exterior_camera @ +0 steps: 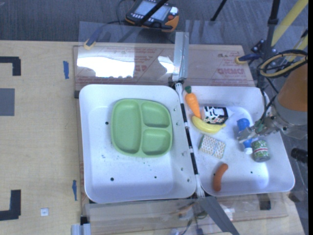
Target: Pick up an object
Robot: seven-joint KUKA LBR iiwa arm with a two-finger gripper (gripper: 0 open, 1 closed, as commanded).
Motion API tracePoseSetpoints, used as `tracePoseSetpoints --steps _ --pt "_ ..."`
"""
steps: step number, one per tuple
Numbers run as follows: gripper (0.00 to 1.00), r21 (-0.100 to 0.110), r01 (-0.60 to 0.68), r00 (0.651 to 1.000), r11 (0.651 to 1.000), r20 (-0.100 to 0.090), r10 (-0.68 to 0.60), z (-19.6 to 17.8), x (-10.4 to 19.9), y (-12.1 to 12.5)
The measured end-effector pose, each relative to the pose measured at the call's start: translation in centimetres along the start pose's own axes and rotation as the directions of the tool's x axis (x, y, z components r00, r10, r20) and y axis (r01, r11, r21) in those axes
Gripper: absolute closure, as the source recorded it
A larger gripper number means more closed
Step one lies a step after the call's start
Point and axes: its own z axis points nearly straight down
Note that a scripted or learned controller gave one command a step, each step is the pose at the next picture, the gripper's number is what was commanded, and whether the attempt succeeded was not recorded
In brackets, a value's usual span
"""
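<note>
The pincer [255,129] hangs low over the right bin [274,180], close to that bin's right edge; whether it grips anything or stands spread cannot be told from this slant. Just beside it lie a blue-capped bottle [242,126] and a small green jar [261,151] with a patterned label too blurred to read. Toward the bin's left edge a carrot [192,103] lies near the far corner, with a banana [207,126] just below it, touching a black-and-white patterned box [215,113] whose print cannot be made out. A speckled flat packet [212,146] sits near the bin's middle, and a sausage [219,175] lies near the near edge. The left bin [98,175] carries a green divided plate [142,127] at its centre. Behind the bins, a clear sheet [215,65] bears faint reddish lettering, illegible.
</note>
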Motion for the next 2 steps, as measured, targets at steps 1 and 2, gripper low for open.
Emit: tracePoseSetpoints --steps 1,2 --pt "1.0 0.001 -0.037 0.999 0.999 -0.001 0.037 -3.9 3.9 9.7" --pt "1.0 0.017 -0.096 0.995 0.995 -0.004 0.096 -7.0 9.1 13.7"
